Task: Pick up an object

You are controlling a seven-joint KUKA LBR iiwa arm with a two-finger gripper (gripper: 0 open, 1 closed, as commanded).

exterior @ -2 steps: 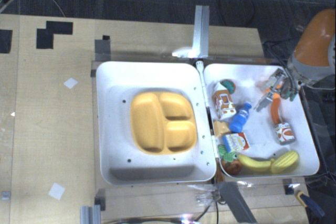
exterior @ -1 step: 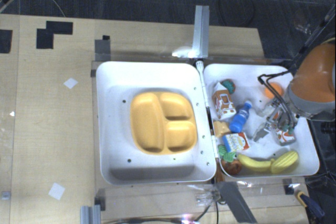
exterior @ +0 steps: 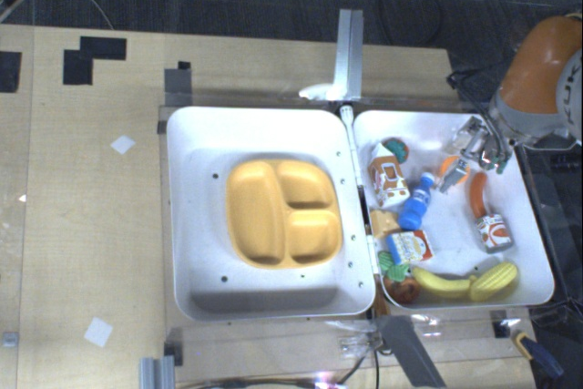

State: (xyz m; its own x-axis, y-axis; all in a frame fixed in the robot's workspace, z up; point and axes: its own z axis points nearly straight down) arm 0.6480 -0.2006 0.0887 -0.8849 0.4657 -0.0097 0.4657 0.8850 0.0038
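The right bin holds several small items: a white and orange carton, a blue bottle, a red-orange sausage, a red can, a banana and a yellow-green fruit. My gripper hangs low over the bin's upper right part, tilted down to the left. A small orange piece lies right at its tip; whether it is held I cannot see. The sausage lies just below right of the gripper.
The left bin carries a yellow divided tray. A colourful box and a green item lie by the divider between the bins. The metal post stands behind the bins. The arm's orange band is at far right.
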